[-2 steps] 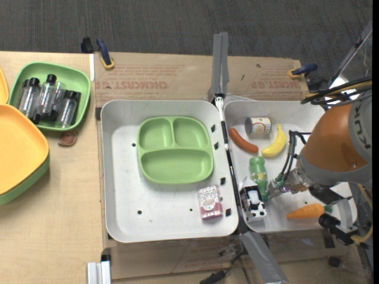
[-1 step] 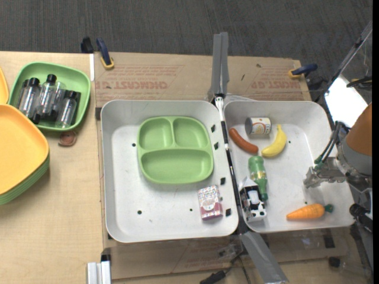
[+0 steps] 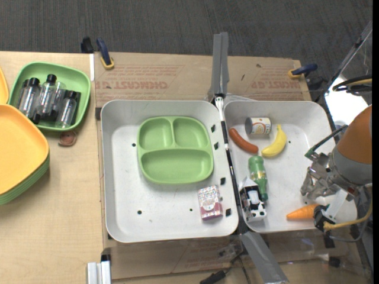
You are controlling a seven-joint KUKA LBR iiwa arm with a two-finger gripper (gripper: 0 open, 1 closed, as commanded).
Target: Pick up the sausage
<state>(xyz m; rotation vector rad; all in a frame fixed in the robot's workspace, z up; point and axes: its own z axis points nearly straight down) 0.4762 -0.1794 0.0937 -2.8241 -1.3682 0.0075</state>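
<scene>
The reddish-brown, slightly curved sausage (image 3: 243, 139) lies in the right white plastic bin (image 3: 308, 112), near its left wall and toward the far end. Just beside it sit a small cream-coloured tin can (image 3: 258, 126) on its side and a yellow banana (image 3: 275, 142); the green plastic bottle (image 3: 257, 176) lies nearer the camera, with a black-and-white carton (image 3: 253, 205) at its foot.

The grey metal two-finger gripper (image 3: 315, 182) hangs at the right side of that same bin, well apart from the sausage and close above an orange carrot (image 3: 302, 213). Nothing appears to be between its prongs, but the wrist and cabling crowd the view — how far the hand is spread I cannot tell.

The risks from here look plain enough. The gripper must cross the bin, and a low path could nudge the banana or the can into the sausage. The sausage is round and smooth, so a closing hand set off-centre would likely roll it aside or squeeze it out. The bin wall close by also leaves little room for the left-hand prong — a descent too near it may catch the rim.
</scene>
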